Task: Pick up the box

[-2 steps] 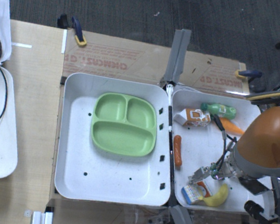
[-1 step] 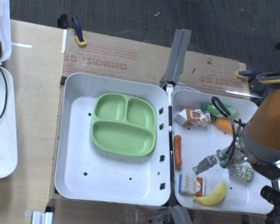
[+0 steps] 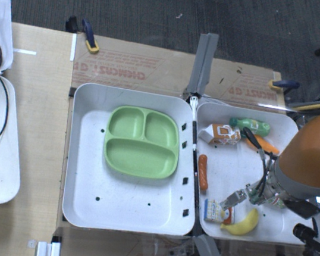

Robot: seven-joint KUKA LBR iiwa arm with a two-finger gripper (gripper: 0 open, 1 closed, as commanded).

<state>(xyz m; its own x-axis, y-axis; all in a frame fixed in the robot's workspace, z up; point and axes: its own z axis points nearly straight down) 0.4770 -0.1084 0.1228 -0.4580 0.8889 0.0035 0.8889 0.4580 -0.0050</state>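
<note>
So the arm [image 3: 311, 160] was leaning in over the right bin [image 3: 269, 235], with the gripper [image 3: 238, 198] low near the front of it. Honestly couldn't tell how far the fingers were open or whether they had anything, too small and blurry. The box [image 3: 217, 212] sat at the front of that bin, just below the gripper and right next to the banana [image 3: 241, 223]. A carton [image 3: 222, 135] lay toward the back, a sausage [image 3: 203, 172] along the left wall, plus a carrot [image 3: 261, 143] and something green [image 3: 249, 125] up top. The left bin [image 3: 76, 201] had a green divided plate [image 3: 142, 143] in it.
</note>
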